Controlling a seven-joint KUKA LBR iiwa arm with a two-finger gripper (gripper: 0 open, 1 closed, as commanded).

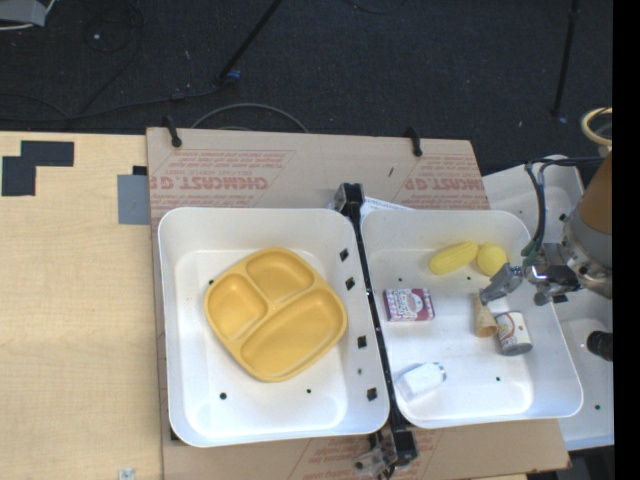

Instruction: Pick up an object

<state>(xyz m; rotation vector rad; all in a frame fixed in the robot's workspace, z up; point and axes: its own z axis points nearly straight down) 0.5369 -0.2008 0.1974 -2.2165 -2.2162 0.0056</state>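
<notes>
Dark carpet strewn with cables lies behind our worktop [80, 268], where two white bins sit side by side on cardboard: the left bin [190, 388] holds a yellow divided plate [276, 313], the right bin [545, 393] holds a small pink-and-white box [409, 304], a white object [421, 378], two yellow lemon-like pieces [466, 258] and a small can [513, 333] lying on its side. Our arm reaches in from the right, low over the bin's right part, the hand [503, 286] just above the can and near the lemons; we cannot tell how far it is open or whether it grips anything. We judge the can the likeliest target, so we should centre over its body, descend squarely and close across its width, lest it roll away
</notes>
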